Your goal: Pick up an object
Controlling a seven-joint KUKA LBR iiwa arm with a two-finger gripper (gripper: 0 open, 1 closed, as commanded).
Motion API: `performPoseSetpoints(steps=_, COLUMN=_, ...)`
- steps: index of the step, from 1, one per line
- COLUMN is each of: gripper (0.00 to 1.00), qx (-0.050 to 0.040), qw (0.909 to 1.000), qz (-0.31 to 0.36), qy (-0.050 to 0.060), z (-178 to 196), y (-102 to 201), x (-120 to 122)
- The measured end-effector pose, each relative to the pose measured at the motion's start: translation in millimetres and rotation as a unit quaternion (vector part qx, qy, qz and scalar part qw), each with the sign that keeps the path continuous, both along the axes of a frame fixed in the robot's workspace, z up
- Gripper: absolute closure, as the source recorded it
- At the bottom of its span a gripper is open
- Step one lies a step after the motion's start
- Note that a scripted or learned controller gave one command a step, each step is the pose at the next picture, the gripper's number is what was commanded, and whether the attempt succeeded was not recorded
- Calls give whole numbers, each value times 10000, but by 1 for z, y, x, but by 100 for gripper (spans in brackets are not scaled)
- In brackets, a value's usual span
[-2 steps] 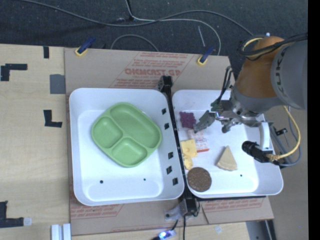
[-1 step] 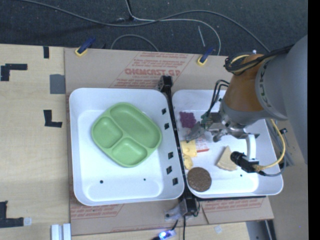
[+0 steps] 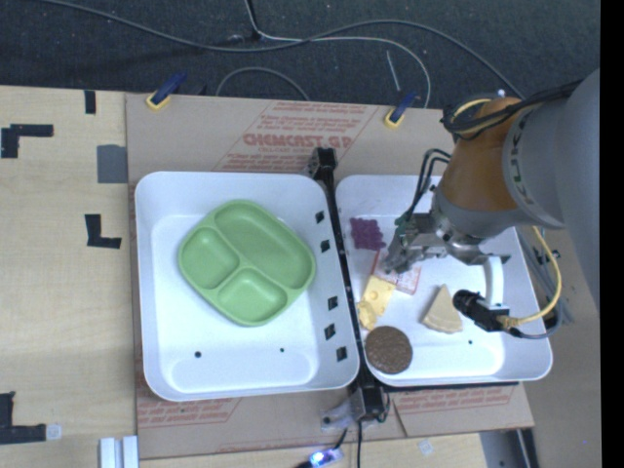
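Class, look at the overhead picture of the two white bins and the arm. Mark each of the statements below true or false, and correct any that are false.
1. The green divided plate lies in the left bin. True.
2. The purple item sits on the green plate. False: it lies in the right bin.
3. The brown round cookie is near the right bin's front edge. True.
4. The gripper hovers over the left bin. False: it is over the right bin, near the yellow cheese piece.

Grey arm (image 3: 546, 164) from right, tool (image 3: 398, 257) low, downward.
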State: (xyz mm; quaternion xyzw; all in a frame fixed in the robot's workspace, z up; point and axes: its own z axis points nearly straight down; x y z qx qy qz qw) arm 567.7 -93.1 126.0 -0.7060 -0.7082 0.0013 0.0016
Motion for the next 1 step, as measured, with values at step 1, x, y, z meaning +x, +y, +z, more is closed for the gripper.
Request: performPoseSetpoints(steps=1, gripper=100, qx=-3, qw=10000, qz=-11, qy=-26, z=42, y=-3, x=-1)
